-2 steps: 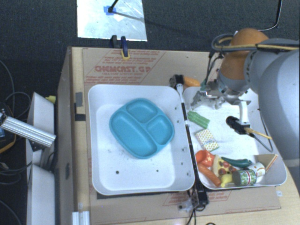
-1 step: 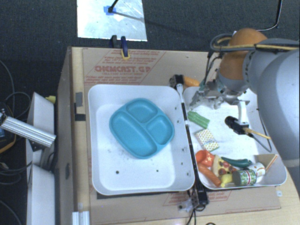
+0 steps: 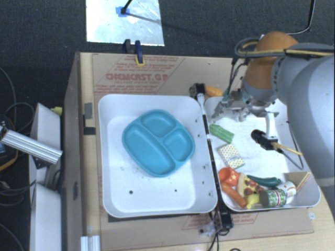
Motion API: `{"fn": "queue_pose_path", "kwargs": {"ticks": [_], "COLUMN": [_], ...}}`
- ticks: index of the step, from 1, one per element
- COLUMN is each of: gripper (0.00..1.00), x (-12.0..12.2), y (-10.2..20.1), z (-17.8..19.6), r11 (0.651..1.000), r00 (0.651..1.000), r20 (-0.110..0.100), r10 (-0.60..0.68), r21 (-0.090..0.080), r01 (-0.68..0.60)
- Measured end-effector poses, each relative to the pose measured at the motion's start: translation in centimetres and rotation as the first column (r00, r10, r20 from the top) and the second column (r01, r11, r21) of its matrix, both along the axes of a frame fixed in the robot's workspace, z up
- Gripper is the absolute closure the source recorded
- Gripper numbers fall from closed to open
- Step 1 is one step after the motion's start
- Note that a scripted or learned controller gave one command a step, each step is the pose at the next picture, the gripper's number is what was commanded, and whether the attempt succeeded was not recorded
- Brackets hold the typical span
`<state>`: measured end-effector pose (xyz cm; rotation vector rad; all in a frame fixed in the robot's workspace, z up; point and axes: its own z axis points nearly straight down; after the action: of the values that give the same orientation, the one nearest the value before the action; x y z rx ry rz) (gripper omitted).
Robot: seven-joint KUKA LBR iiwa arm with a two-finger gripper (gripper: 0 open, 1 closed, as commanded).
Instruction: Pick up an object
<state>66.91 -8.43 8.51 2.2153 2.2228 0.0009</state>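
Hand [image 3: 226, 110]: you cannot tell its state; it hangs over the right bin [image 3: 306, 203].
Risk: green block [image 3: 221, 133] lies near the wall; you may clip it.

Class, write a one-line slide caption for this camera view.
Grey arm's gripper hovers over the cluttered right bin; a blue divided plate lies in the left bin.

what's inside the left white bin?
One blue plastic compartment tray lying flat on the floor of the left white bin. Whatever sits beneath the tray is covered.
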Motion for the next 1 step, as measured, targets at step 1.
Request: {"fn": "queue_pose_path", "kwargs": {"ticks": [1], "gripper": [0.0], "x": [0.01], "y": [-1.33], "z": [0.05], "r11": [1.0], "r00": [1.0], "r20": [0.0], "r10": [-0.002], "r21": [0.0], "r01": [0.002]}}
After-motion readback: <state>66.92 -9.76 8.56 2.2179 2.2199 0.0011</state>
